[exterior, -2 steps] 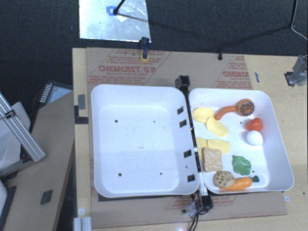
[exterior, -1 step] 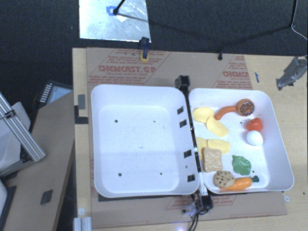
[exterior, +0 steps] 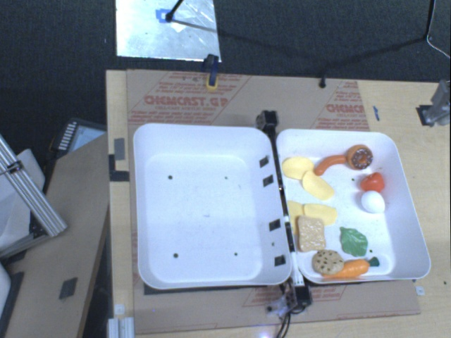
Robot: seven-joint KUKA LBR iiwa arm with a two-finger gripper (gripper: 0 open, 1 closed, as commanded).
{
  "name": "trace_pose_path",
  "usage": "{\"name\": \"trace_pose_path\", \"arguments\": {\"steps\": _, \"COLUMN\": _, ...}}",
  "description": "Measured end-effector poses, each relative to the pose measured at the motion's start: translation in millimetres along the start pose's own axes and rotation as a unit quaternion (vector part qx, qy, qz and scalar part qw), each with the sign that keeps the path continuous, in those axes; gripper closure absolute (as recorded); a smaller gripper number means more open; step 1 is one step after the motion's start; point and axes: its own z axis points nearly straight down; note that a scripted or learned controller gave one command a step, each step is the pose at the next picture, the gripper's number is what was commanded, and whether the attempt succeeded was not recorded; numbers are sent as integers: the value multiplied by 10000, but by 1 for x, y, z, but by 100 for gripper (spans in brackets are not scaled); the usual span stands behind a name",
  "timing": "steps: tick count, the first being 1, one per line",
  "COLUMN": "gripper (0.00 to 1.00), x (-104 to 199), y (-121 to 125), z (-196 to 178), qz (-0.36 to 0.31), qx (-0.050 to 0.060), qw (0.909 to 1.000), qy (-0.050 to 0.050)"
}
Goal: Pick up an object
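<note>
The right bin [exterior: 405, 189] holds several toy foods. A brown doughnut [exterior: 361, 157] lies at the back, touching a curved orange sausage [exterior: 330, 164]. Yellow slices [exterior: 297, 167] [exterior: 318, 185] [exterior: 320, 213] sit along the left side. A red tomato [exterior: 373, 182] and a white egg [exterior: 372, 202] lie near the right wall. Toward the front are a tan cracker [exterior: 311, 233], a green leaf [exterior: 354, 241], a chocolate-chip cookie [exterior: 328, 262] and an orange carrot [exterior: 350, 268]. A small grey metal part [exterior: 435, 108] pokes in at the right edge, outside the bins.
The left bin [exterior: 204, 203] sits beside the right one, joined by a black hinged divider [exterior: 278, 196]. Both rest on a cardboard-covered bench [exterior: 232, 97]. A shiny metal sheet [exterior: 165, 20] lies beyond the bench, and a metal rail [exterior: 28, 196] leans at the left.
</note>
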Motion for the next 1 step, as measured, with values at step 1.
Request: {"name": "trace_pose_path", "arguments": {"steps": 1, "gripper": 0, "x": 0, "y": 0, "z": 0, "qz": -1, "qx": 6, "qw": 10000, "qy": 2}}
